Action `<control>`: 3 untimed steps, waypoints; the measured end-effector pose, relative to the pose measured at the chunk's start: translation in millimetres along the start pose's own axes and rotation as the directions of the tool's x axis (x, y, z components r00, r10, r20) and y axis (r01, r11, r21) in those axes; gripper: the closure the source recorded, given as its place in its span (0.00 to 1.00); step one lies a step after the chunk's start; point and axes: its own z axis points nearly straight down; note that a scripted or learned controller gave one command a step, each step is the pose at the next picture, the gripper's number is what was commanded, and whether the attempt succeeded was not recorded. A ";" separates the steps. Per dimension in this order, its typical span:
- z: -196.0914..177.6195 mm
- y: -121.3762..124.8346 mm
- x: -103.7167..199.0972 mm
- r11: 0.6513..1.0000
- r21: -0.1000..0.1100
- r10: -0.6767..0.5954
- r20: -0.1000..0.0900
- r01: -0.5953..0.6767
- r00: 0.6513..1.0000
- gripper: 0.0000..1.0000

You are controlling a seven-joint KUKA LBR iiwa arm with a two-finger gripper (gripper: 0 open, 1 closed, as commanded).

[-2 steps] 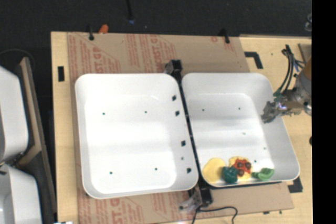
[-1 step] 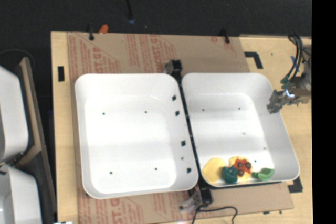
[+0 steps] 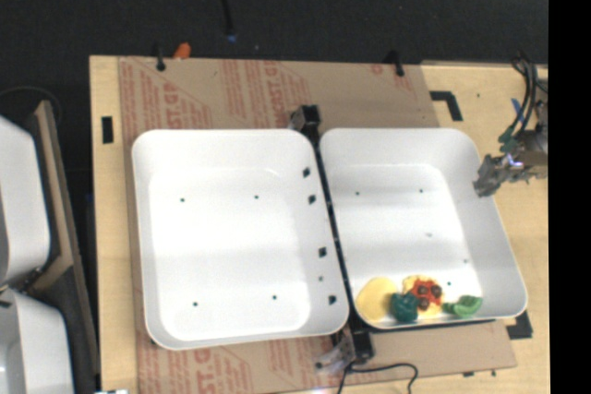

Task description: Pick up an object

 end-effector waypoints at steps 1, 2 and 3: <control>11.4 -3.6 48.7 1.000 0.001 -0.003 -0.001 0.003 1.000 1.00; 11.1 10.7 99.5 1.000 0.001 -0.003 -0.001 0.003 1.000 1.00; 10.8 17.6 158.1 1.000 0.001 -0.005 -0.002 0.005 1.000 1.00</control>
